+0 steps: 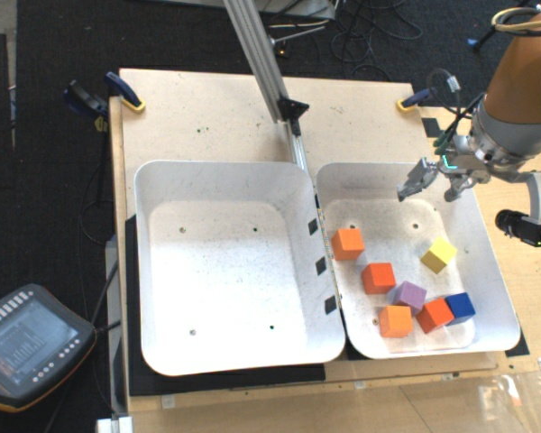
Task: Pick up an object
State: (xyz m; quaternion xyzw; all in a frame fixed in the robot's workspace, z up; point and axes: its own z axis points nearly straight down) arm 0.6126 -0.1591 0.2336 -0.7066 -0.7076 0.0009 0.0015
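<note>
Orange cube [396, 320] low in right bin [487, 269], well below empty, parted jaws.

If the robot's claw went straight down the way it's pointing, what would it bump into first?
Probably just the white floor of the right bin. The gripper hangs open over the bin's far end, and the nearest block, the yellow one, sits closer to the camera. Depth is hard to judge here.

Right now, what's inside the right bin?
The right bin holds seven blocks: four orange ones, a yellow one, a purple one and a blue one. The gripper, open, hovers above its far end. The clustered blocks hide the floor beneath them.
</note>
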